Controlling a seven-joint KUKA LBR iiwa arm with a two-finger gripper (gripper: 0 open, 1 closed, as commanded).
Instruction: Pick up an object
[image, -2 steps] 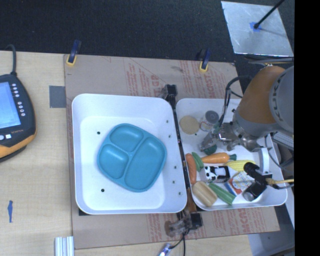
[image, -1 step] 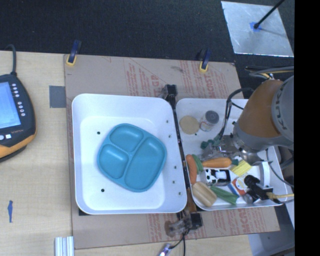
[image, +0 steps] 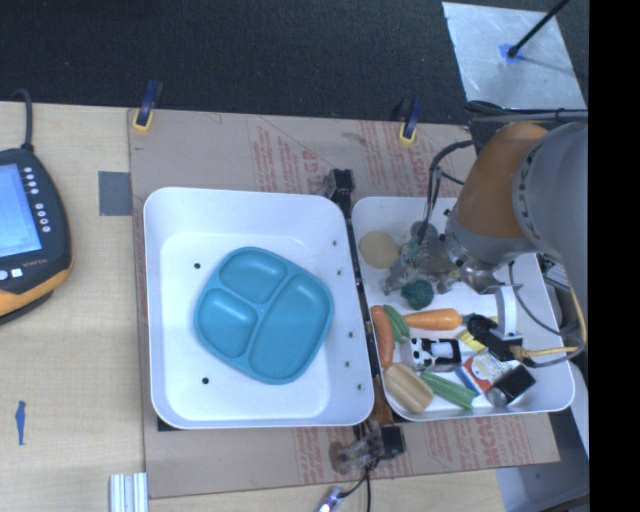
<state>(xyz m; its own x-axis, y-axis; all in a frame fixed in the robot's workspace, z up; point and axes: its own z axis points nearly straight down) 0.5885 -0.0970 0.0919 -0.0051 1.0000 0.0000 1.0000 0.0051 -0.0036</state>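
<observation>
A pale wooden bench (image: 80, 360) carries a sheet of brown cardboard (image: 250, 150), clipped at its far edge, with dark floor beyond. A handheld pendant with a screen (image: 25, 235) lies at the 9 o'clock edge of the bench.

Camera view. Two shallow white bins sit side by side on the cardboard. The left bin (image: 165, 300) holds one blue divided plate (image: 263, 314), lying flat near its centre, three compartments facing up.

The right bin (image: 555, 390) holds a crowd of small items. The arm (image: 520, 190), grey with an orange band, enters from 3 o'clock, and its gripper (image: 420, 262) is down inside the bin's upper half. Whether it is spread or closed cannot be told; nothing can be seen gripped.

Just below the gripper, toward 6 o'clock, lies a dark green round piece (image: 418, 293), seemingly touching it or nearly so. At the gripper's 9 o'clock sits a tan disc (image: 378, 249). Farther toward 6 o'clock, an orange carrot (image: 433, 320) lies with its long axis running 9 to 3 o'clock. A second orange carrot (image: 382, 335) lies along the bin's left wall, long axis 12 to 6 o'clock. A black-and-white block (image: 435, 351) lies below the first carrot. A tan oval piece (image: 407, 388) and a green pod (image: 447, 390) lie near the front wall, the pod slanting from 10 toward 4 o'clock.
</observation>
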